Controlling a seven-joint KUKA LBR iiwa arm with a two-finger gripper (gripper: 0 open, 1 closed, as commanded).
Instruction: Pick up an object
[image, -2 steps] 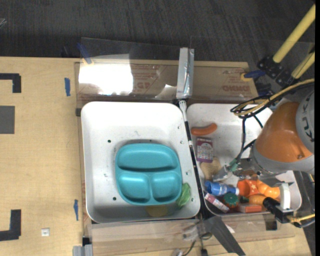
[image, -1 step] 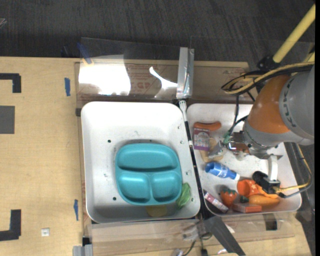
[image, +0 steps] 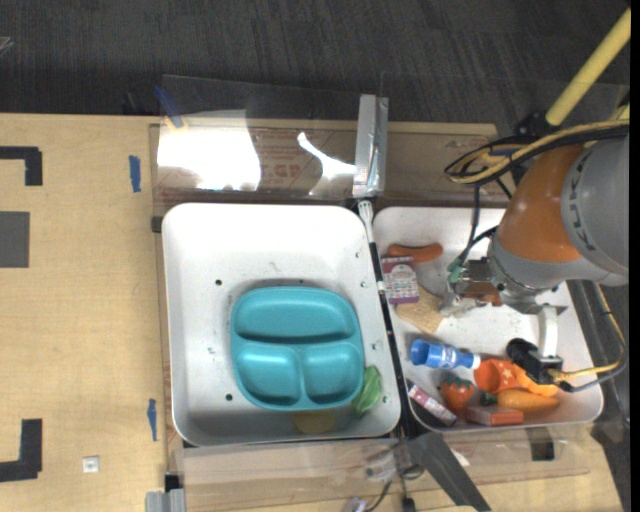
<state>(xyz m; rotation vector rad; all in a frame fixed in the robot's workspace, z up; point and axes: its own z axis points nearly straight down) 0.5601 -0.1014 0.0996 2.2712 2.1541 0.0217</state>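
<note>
the claw (image: 468, 290), grip state impossible to tell, hovers above the blue bottle (image: 442, 355); it should descend squarely before closing.

A pale wooden table (image: 70, 330) with black corner marks lies far left of the claw, a strip of blue tape (image: 134, 172) on it, and a clear plastic sheet (image: 265, 150) glares up-left of the claw

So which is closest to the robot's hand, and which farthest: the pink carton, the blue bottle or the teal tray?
From the hand, in the camera view:
1. Small pink carton, just to its left, in the right bin.
2. Blue plastic bottle, below it, in the same bin.
3. Teal divided plastic tray, in the left bin.
</note>
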